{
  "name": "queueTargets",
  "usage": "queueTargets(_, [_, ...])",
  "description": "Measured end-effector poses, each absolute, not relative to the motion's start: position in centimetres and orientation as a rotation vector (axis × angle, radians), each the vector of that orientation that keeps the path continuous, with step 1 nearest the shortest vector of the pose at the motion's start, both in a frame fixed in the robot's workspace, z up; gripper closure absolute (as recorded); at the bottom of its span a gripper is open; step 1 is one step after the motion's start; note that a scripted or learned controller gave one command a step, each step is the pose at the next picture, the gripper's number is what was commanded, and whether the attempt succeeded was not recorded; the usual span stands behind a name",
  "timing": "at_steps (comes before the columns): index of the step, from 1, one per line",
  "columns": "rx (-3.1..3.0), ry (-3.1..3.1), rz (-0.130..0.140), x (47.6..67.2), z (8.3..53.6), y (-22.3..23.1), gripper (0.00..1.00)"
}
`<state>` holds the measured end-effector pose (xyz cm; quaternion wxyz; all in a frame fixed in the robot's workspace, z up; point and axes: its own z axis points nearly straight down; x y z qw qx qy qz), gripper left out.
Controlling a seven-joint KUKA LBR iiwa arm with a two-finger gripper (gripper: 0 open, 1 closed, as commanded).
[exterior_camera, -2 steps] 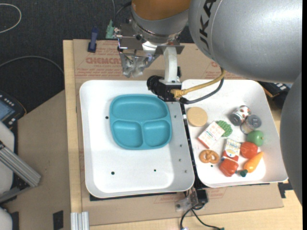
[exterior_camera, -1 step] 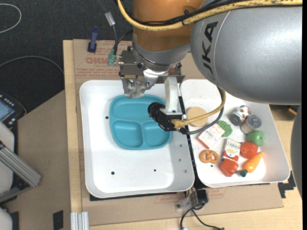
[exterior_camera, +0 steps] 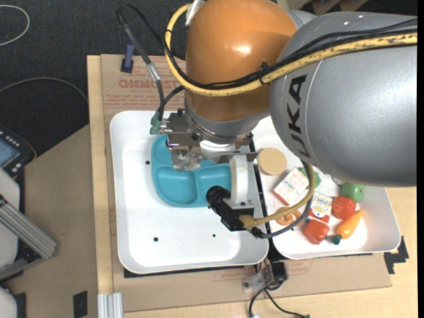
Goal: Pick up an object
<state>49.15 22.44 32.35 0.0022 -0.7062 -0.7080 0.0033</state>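
The arm fills the upper right of the frame, its claw [exterior_camera: 187,156] lowered onto a blue tray [exterior_camera: 180,181] in the left bin [exterior_camera: 136,197]. Whether the claw is open, I cannot tell. Toy foods [exterior_camera: 331,214] crowd the right bin [exterior_camera: 381,234].

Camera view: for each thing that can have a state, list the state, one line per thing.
Gripper: down in the left bin, over the blue tray; fingers hidden.
Blue tray: lying flat in the left bin, partly under the arm.
Carrot toy: lying in the right bin.
Red pepper toy: lying beside the carrot toy.
Small carton: lying in the right bin.
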Motion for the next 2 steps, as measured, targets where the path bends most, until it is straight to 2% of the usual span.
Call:
queueTargets(1, [-2.233,-2.216,-0.010,48.6,38.4,15.3,1.00])
queueTargets(2, [-2.224,-2.214,0.010,48.3,33.6,12.7,1.00])
